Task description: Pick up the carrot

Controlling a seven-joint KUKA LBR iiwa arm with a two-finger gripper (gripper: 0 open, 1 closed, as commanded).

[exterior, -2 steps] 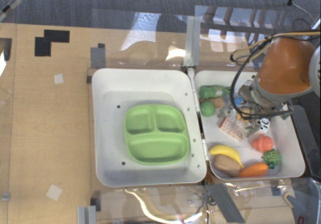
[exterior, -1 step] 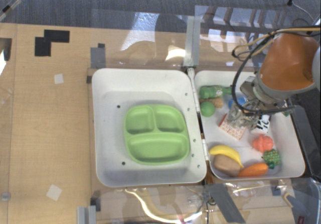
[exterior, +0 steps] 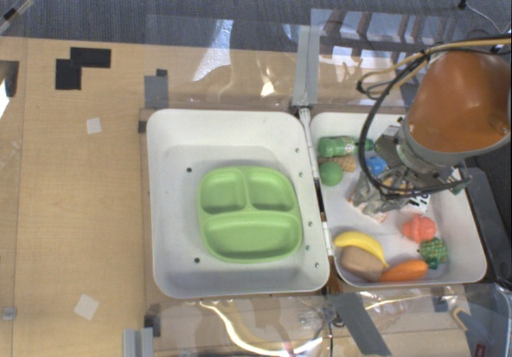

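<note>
The arm (exterior: 460, 103) hangs over the right bin (exterior: 472, 263), its pincer (exterior: 382, 197) low among the toy food; whether it is released or clenched cannot be told. The carrot (exterior: 405, 270), smooth, orange and tapered, lies untouched nearer the camera than the pincer, against the bin's front wall, beside a curved banana (exterior: 362, 245) and a brown potato (exterior: 362, 264). Far to the pincer's left, a glossy green tray (exterior: 250, 214) with three compartments waits in the left bin (exterior: 172, 211), likely as a drop-off
</note>
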